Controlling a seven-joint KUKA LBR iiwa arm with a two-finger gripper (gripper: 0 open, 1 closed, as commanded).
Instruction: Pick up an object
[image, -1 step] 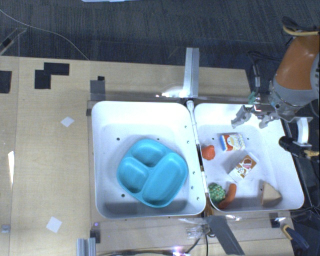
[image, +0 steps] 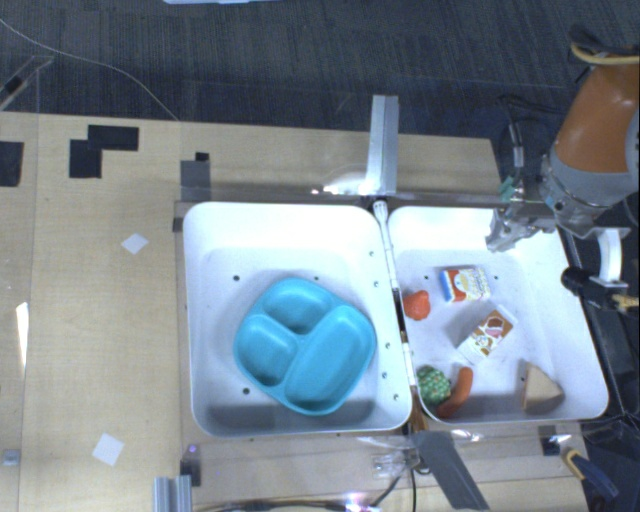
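Two shallow white bins sit side by side on the pale wooden tabletop (image: 90, 330), meeting along a metal divider near the middle of the frame. The left bin (image: 215, 260) holds a blue sectioned plate (image: 305, 345) with three compartments, lying toward its lower centre.

The right bin (image: 560, 300) carries the smaller things. A small orange and white carton (image: 465, 284) lies near the bin's middle, and just left of it, close to the divider, is a small red-orange piece (image: 416, 304). Below the carton, apart from it, a second small carton with a red and white print (image: 487, 334) lies tilted. At the bin's lower left corner a green leafy piece (image: 433, 383) touches an orange-red sausage-shaped piece (image: 459, 391). A tan wedge (image: 540, 388) rests near the lower right corner.

The arm (image: 600, 130) enters from the upper right of the frame, its orange band above the grey wrist. The pincer (image: 508, 232) hangs over the upper edge of the right bin, above and to the right of the orange and white carton, well clear of it. Nothing is seen between its fingers; whether it is released or clenched cannot be told from this angle.
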